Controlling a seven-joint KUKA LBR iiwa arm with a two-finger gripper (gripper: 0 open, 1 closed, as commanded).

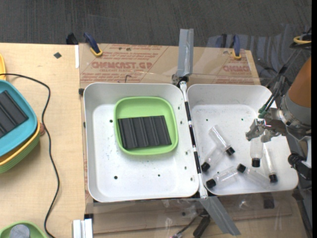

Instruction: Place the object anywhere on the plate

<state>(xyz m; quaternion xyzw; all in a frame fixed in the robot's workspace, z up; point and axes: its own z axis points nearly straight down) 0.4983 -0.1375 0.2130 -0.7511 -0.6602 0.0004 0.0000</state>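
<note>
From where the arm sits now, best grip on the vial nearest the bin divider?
Probably take the vial mid-body, on its clear tube, coming straight down. It lies flat and slanted, black cap toward the divider, so close the tool across its narrow width; the wall side looks tight.

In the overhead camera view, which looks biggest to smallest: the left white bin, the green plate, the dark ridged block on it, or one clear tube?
1. left white bin
2. green plate
3. dark ridged block
4. clear tube; the tubes look alike.
</note>
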